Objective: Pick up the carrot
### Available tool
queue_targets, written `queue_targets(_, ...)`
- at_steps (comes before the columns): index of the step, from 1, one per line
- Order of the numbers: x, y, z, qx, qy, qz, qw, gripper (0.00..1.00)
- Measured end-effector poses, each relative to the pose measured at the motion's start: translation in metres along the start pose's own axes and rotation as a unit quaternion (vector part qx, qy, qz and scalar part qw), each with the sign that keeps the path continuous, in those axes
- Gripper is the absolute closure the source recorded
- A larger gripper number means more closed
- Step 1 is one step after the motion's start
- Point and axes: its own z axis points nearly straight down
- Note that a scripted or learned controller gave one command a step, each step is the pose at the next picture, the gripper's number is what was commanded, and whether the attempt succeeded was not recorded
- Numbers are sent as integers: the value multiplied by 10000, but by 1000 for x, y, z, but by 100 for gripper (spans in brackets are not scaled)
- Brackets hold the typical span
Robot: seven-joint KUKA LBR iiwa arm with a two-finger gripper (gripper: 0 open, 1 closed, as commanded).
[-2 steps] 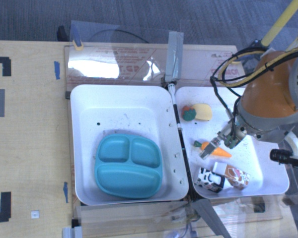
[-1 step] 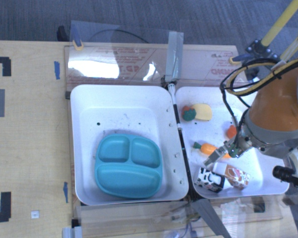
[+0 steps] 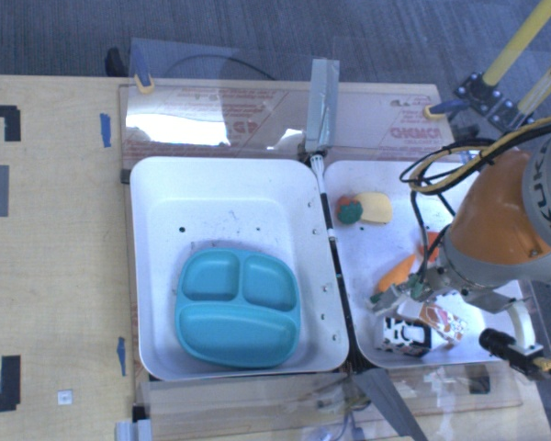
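Note:
The carrot is orange with a green leafy end. It lies at a slant in the middle of the right bin. My gripper hangs low over that bin, right against the carrot's right side, below the arm's orange band. The wrist hides part of the carrot's upper end. Whether the carrot sits inside the gripper is not clear from this angle.
In the right bin, a yellow item and a small green-and-orange piece lie at the back, and a black-and-white object and a red-and-white packet at the front. A blue divided plate rests in the left bin.

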Motion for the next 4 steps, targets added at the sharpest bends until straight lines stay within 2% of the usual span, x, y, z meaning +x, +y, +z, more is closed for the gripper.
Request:
queue_targets(1,-31,52,19,-30,-10,16,10000,0)
queue_targets(2,-32,53,11,-37,-20,-9,10000,100)
queue_targets(3,47,106,-79,-32,4,558,9984,100)
queue_targets(4,121,79,-75,45,4,1821,9833,100)
